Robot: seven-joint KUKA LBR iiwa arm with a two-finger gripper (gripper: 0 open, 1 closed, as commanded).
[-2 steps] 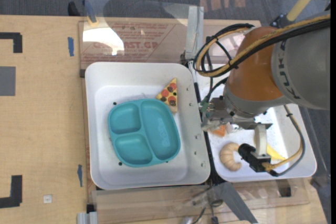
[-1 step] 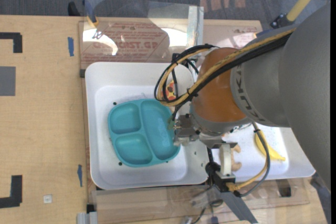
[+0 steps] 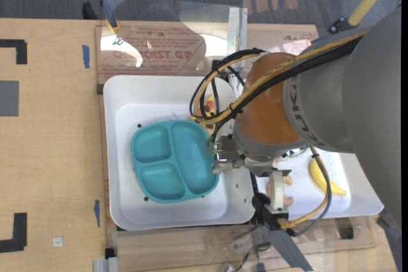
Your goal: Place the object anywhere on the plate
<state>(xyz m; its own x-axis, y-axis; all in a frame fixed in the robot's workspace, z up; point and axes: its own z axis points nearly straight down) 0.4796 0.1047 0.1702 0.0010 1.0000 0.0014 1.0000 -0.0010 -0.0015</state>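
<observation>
Bench (image 3: 51, 137): left bin (image 3: 121, 137) holds plate (image 3: 172, 159); right, banana (image 3: 317, 170).

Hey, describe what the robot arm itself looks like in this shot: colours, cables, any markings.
The arm is a thick, rounded grey tube with a glossy orange band above the wrist. Black and yellow cables loop around the band's left side and trail along the arm. Dark lettering sits on the grey shell beside the band, only partly readable.

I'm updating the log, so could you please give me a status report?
Arm low over the bins' seam, beside plate. Yellow banana lies in right bin, not on plate. Arm covers much of that bin.
</observation>
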